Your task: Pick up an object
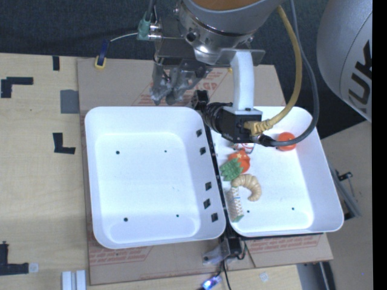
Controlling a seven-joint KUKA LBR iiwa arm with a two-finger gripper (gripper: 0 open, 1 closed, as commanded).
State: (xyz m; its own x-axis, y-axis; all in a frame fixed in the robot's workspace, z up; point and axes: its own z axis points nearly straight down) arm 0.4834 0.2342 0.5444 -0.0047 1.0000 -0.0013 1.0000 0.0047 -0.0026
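Cardboard-covered bench (121, 264) carried two shallow white plastic bins; the left bin (145, 174) served as landmark. Right bin (302, 186) abutted it along the black-clipped seam. Grey arm with orange band (236, 5) hung above the left bin's far edge, its two-finger gripper (169, 90) just beyond that rim, over cardboard; finger state could not be told. Candidate objects lay right of the seam: tan curved croissant-shaped toy (250, 185), green leafy piece (230, 170), orange-red lump (242, 159), small orange disc (285, 140) farther right. Judgement: nothing grasped; approach, descent and lift all remained.
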